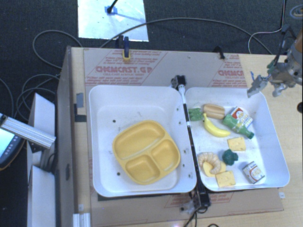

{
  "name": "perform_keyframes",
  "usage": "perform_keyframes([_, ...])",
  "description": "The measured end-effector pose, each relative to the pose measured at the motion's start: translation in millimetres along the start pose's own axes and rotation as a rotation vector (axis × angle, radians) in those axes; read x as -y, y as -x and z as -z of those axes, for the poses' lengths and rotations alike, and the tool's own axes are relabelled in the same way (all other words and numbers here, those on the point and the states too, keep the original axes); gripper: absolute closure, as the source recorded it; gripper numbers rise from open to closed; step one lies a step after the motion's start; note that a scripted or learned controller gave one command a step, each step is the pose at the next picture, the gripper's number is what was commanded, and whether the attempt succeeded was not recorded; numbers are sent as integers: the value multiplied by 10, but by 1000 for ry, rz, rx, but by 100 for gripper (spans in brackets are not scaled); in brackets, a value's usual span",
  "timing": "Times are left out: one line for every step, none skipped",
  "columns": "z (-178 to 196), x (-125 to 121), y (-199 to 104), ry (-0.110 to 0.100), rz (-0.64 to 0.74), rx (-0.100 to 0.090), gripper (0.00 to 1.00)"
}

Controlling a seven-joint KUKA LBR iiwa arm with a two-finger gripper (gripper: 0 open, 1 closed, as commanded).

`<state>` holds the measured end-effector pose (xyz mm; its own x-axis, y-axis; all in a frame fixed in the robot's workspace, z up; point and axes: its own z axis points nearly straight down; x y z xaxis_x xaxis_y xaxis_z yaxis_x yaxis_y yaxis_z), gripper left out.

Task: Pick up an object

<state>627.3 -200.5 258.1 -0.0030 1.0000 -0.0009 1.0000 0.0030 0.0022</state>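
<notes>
A: What's the largest thing here?
B: The bench (156, 63), topped with a pale sheet printed in red with what reads "CHEMCAST GP". On it sit two shallow, glossy white bins with rounded corners. The left bin (102, 112) holds a yellow plastic tray (146, 152) with three moulded compartments.

A: And the right bin (277, 155)?
B: Small toy foods. Near its top a hot dog in a bun (214, 110); just beside it a green bottle (236, 123) with a red and white label, writing too small to read. A smooth curved banana (215, 127) lies below the hot dog, and a leafy green piece (195, 113) sits at the bin's left wall. Lower down: a flat yellow cheese square (236, 144), a knobbly dark green broccoli piece (230, 157), a ridged pink shrimp (209, 161), another cheese square (225, 178), and a small can (254, 172) with an unreadable label.

A: The gripper (266, 85)?
B: Metal, grey, above the right bin's upper right corner, fingers spread, pinching nothing, apart from every toy.
</notes>
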Motion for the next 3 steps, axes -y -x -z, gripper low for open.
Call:
perform_keyframes([-1262,429,57,-3,-2,-1,0])
perform_keyframes([-1736,815,-353,-2,-1,-1,0])
perform_keyframes([-1733,1408,-692,-1,-3,-1,0])
